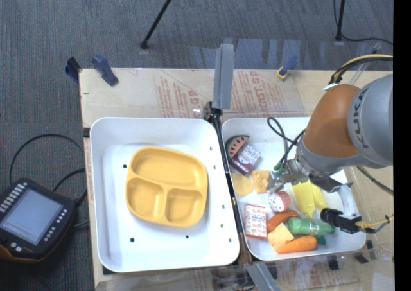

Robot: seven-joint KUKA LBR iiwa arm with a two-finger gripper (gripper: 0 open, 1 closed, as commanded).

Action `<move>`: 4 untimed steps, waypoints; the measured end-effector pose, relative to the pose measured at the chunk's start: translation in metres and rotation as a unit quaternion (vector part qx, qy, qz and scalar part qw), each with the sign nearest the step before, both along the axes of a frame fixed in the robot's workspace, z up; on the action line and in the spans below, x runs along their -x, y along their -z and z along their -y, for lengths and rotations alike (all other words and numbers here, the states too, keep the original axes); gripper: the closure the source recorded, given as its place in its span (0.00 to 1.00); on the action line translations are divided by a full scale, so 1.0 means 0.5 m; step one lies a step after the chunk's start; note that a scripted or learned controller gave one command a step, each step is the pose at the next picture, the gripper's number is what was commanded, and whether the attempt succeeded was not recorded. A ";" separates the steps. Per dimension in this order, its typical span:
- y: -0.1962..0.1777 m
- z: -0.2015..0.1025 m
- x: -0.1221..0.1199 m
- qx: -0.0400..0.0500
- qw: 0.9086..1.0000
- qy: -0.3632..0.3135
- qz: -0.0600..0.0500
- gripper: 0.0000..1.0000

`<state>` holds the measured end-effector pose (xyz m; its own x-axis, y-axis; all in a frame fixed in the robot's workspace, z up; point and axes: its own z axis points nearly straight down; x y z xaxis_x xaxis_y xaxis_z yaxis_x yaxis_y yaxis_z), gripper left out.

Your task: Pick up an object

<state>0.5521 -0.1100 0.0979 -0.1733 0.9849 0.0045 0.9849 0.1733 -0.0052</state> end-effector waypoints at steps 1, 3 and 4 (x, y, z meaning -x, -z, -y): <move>0.000 -0.001 0.000 0.000 1.000 0.000 0.000 0.00; 0.004 -0.024 -0.066 0.000 0.997 -0.073 0.002 1.00; -0.182 -0.160 -0.153 0.001 0.999 0.031 0.005 1.00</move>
